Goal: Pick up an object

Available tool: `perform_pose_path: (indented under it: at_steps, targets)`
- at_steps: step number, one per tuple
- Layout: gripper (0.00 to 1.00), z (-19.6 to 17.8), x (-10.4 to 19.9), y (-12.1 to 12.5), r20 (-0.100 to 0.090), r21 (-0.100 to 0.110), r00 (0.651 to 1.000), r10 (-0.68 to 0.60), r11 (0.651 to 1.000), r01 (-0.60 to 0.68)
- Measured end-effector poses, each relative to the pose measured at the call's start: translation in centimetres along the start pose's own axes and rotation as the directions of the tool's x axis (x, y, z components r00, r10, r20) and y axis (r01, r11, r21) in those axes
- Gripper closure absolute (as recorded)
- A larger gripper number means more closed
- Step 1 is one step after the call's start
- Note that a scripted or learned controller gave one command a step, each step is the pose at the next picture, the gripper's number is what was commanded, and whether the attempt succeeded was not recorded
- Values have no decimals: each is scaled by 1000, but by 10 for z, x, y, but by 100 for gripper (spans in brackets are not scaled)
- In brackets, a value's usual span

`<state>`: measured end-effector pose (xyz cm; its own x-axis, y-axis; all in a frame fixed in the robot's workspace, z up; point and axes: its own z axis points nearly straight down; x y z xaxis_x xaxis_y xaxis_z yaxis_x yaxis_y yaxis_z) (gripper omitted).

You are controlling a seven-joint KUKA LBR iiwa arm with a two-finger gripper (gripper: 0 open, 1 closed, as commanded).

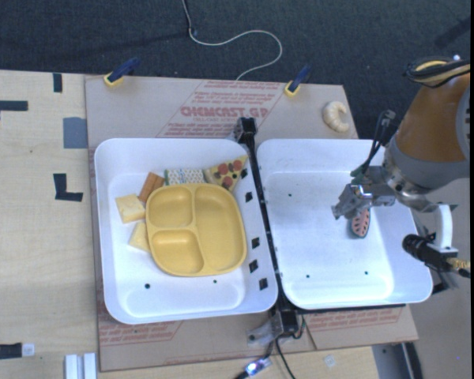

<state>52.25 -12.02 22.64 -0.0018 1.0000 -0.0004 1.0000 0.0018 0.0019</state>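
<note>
**Pincer down at a small red thing in the right bin**

The thing nearest to the task is a small oblong red object (360,223) with pale spots. It is in the right bin (324,279), toward the bin's right side, just below the pincer (353,202). The pincer is low over the bin and its dark tip seems to touch the top end of the object, or to be just beside it. Whether the object is between the fingers, I cannot tell; whether the pincer is wide or narrow, I cannot tell either, because the tip is small and dark.

My judgement: the step in hand is the grasp itself, or the moment just around it. The next move calls for a firm closing on the object and then a straight lift, and a check that the object rises with the pincer.

Nothing else lies near the object, so little stands in the way; the bin's right wall is near.

The left bin (110,160) holds a yellow divided plate (196,229), with several small toy-food pieces around its upper and left edges. On the worktop (31,212), behind the right bin, lies a pale ring-shaped thing (337,116).
</note>
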Motion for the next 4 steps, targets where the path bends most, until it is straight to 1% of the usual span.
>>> perform_pose_path:
  at_steps: [1,2,3,4]
  targets:
    - [100,-8,25,51,0,0,1000,-4,1000,4]
    - [100,9,39,101,0,1,1000,-2,1000,2]
    - [100,-1,45,126,-1,1,1000,-1,1000,1]
    - [100,11,53,123,1,4,1000,1,1000,-1]
